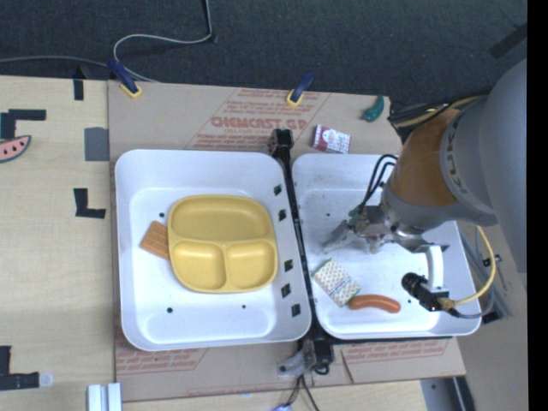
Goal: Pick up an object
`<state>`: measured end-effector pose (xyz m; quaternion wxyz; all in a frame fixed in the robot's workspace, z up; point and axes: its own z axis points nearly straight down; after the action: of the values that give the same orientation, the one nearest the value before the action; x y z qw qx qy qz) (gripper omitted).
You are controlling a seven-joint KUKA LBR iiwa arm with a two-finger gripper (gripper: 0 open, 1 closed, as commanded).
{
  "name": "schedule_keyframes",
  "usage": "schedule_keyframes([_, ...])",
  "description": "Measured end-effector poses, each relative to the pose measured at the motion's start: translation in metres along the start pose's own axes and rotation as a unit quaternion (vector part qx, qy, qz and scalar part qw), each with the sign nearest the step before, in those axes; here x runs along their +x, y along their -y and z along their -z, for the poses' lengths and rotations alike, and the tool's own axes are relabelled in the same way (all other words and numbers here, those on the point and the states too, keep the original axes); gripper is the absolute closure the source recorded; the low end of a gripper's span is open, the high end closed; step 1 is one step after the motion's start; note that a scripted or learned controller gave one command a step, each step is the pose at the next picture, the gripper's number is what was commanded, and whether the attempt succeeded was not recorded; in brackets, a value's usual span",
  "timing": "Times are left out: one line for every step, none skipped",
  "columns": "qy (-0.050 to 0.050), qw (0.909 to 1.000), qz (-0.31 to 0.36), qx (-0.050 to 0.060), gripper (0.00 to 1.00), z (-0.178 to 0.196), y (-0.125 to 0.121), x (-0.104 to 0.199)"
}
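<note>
gripper low in right bin | finger state: cannot tell | nothing visibly held | toy hot dog, patterned packet just below | pick not done

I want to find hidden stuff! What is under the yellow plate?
A flat brown piece pokes out from under the yellow plate at its left edge, in the left bin. The plate covers the rest of it, so its full shape stays hidden.

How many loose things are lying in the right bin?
2: a patterned white packet near the bin's left wall, and an orange sausage-like piece just right of it. The arm may hide more.
</note>
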<state>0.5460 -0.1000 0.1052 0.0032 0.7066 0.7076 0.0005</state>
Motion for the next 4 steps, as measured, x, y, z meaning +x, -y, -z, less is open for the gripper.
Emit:
schedule_keyframes([-0.002,1.0000,0.000,0.002,0.00,-0.019,-0.046,0.002])
schedule_keyframes([-0.001,1.0000,-0.001,0.001,0.00,-0.019,0.029,0.004])
schedule_keyframes([-0.001,1.0000,0.000,0.000,0.00,-0.019,-0.043,-0.003])
schedule_keyframes([0.000,1.0000,0.000,0.000,0.00,-0.019,-0.006,0.004])
